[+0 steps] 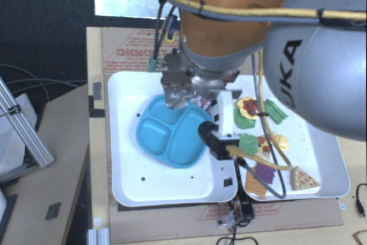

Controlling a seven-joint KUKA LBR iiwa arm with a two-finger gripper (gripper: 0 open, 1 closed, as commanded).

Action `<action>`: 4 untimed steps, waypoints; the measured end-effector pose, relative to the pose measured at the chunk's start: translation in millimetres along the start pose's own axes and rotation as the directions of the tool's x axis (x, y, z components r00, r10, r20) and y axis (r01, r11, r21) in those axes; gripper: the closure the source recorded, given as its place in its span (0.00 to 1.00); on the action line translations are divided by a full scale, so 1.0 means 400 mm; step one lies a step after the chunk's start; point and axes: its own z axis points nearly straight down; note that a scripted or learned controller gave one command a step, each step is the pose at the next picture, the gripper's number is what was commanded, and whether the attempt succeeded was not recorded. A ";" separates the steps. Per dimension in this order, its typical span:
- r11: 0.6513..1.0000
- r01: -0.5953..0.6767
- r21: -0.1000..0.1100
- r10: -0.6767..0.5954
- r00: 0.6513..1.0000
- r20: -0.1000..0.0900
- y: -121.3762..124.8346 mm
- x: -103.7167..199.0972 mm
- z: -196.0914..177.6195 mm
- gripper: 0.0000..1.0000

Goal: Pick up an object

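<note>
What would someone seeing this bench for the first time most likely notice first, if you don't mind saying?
The big grey arm with its orange band dominates, reaching in from the right and covering the top of both bins. Beneath it, a bright blue divided plate lies in the left white bin, with the gripper low over the plate's far edge. The right bin holds a jumble of toy food, including a pizza slice near its front corner.

the divided plate (172, 136) lies in the left bin (123, 123). toy foods lie in the right bin (330, 166): a pizza slice (302, 179) at its near corner, lettuce (250, 142) farther in.
</note>
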 end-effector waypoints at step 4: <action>1.000 -0.006 -0.026 0.006 1.000 -0.007 0.132 0.023 -0.041 1.00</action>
